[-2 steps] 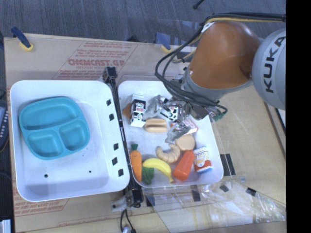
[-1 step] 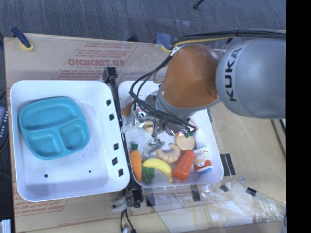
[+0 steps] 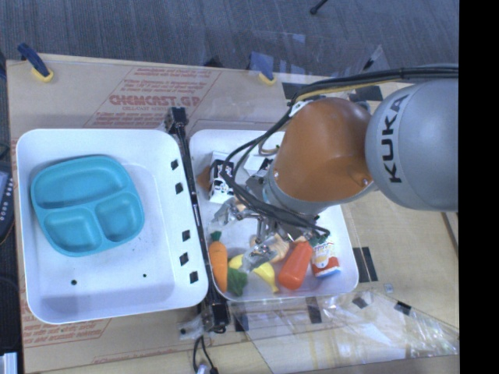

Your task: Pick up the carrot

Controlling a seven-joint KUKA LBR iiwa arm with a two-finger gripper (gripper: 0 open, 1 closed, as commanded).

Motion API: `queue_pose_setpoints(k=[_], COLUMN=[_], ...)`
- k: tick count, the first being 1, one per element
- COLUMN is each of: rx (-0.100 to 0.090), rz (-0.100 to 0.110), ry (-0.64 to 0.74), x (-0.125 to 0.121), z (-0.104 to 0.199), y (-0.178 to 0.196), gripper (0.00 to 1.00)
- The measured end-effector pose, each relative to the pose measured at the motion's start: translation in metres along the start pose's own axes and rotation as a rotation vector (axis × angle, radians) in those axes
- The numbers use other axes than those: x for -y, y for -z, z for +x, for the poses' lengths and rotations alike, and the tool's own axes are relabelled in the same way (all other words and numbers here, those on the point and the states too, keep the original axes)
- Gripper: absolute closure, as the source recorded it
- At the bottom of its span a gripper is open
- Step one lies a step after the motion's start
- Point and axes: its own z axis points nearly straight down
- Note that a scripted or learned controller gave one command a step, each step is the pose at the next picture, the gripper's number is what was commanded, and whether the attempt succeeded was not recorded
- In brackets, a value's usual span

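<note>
You could not see much of the right bin (image 3: 348, 249): the arm (image 3: 366, 150) covered its middle and upper right. The gripper (image 3: 261, 236) sat under the wrist, tangled with cables, and its fingers were too obscured to read. The arm itself ran off the right side of the frame. A brown thing (image 3: 204, 179) near the bin's left wall was too small to identify.

"KUKA" in black on the grey arm (image 3: 405, 142), red "CHEMCAST GP" print on the brown bench sheet (image 3: 148, 100)
</note>
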Motion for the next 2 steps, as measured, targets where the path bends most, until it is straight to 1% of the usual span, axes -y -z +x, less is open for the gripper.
queue_pose_setpoints(k=[1, 2], rx=[-0.002, 0.003], rz=[0.0, 0.0], ry=[-0.288, -0.386], x=[0.042, 0.01], z=[0.019, -0.049], y=[-0.022, 0.001], gripper=[0.0, 0.0])
